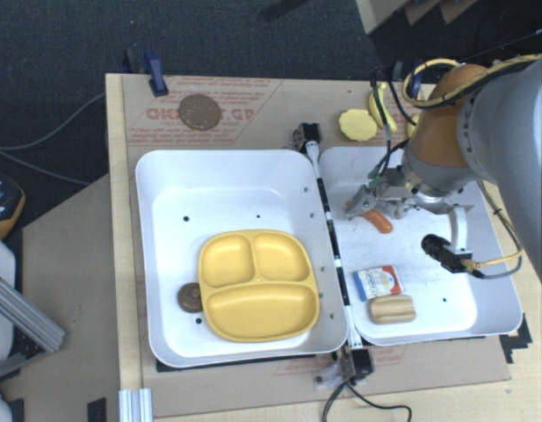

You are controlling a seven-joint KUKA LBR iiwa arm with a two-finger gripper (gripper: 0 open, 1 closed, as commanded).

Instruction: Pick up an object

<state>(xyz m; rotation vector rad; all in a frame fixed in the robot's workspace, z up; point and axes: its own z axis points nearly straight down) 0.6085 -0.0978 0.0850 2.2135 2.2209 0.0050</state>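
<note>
My gripper [374, 204] hangs low over the upper left part of the right bin [490, 310], with the grey arm and its orange band reaching in from the right. A small orange carrot-like piece [381, 224] lies on the bin floor directly below the gripper's tip, touching or nearly touching it. Further toward the front of the same bin lie a blue, red and white packet [377, 281] and a tan bread-like roll [391, 309], side by side.
The left bin [165, 200] holds a yellow divided plate [257, 284] and a brown round piece [191, 298] at its left. On the bench behind the bins lie a yellow lump [358, 125], a brown disc [198, 111] and a blue clip [154, 73].
</note>
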